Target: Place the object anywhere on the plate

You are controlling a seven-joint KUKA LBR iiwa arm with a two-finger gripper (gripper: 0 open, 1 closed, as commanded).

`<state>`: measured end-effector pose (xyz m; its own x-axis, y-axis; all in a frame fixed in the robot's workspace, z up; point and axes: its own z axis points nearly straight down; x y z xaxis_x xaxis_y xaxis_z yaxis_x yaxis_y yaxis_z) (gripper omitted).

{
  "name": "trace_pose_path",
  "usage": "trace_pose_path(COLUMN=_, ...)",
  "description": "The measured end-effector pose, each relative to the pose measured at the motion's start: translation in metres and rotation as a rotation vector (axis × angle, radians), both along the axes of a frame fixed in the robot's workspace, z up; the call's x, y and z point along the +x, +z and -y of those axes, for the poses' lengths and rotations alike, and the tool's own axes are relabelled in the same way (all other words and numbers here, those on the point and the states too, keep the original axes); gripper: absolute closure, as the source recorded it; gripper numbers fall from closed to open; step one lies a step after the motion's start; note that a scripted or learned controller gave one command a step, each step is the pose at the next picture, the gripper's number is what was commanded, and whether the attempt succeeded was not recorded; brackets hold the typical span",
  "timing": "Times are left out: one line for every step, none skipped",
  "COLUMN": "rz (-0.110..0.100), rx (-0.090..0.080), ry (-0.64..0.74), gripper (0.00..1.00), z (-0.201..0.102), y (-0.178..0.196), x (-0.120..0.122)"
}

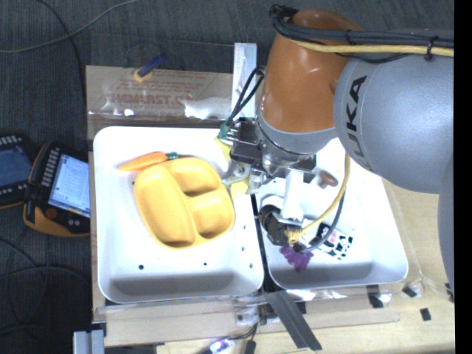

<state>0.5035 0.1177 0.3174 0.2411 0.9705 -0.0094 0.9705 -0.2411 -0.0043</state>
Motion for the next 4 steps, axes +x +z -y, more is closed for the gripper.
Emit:
trace_pose_path(rz=-0.005, rx=0.004, ry=0.214, gripper=1.00, z=0.001, y=-0.037, x=0.035)
trace_pose_path(rz=-0.006, rx=0.007, ry=0.375, gripper=1.00, z=0.010, y=-0.082, x=0.035)
trace_pose_path(rz=-0.005, rx=0.008, ry=0.377, gripper=0.00, z=0.010, y=-0.082, x=0.035)
trace_pose_path(rz=-0.002, rx=0.006, ry=0.318, gripper=0.00, z=-0.037, y=-0.001, x=-0.018)
